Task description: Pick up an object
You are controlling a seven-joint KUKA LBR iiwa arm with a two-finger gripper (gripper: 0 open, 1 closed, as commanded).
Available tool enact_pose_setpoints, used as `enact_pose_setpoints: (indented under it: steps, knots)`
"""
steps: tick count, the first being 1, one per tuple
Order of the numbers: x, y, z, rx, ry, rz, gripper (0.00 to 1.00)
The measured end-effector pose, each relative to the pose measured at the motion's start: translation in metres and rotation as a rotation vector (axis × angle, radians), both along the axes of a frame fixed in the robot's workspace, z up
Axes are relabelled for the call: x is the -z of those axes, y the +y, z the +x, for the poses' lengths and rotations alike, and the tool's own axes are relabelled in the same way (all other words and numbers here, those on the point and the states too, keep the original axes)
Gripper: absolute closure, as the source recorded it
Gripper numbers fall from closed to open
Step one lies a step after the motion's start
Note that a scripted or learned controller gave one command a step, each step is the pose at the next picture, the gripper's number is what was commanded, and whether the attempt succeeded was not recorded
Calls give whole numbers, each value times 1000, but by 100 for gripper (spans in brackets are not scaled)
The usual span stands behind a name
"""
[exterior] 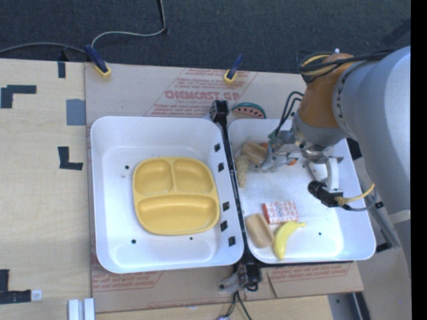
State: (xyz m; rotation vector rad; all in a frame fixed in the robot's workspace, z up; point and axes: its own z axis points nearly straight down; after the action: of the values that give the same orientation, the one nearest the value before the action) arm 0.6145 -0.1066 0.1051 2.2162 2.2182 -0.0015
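In the right bin [347, 245] lie a yellow banana [285, 237], a tan bread roll [258, 231], a small red and white packet [280, 212] and a beige bread-like piece [251, 154] near the bin's left wall. My gripper [272, 160] reaches down into the upper part of this bin, just right of the beige piece, its fingertips close to it. I see nothing held between the fingers.
The left bin [107, 179] holds a yellow divided plate [176, 195]. Black clips [219, 110] join the two bins along the middle. The grey arm with its orange band [323, 102] covers the right bin's upper right. Cardboard lies under both bins.
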Motion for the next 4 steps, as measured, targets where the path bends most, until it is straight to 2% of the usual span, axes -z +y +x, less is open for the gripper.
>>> enact_pose_setpoints:
  steps: [1,2,3,4]
  knots:
    - [0,0,0,0,0,-1,0]
    - [-9,1,0,0,1,1,100]
    - [-9,1,0,-1,1,1,0]
    - [-18,1,0,-1,2,3,100]
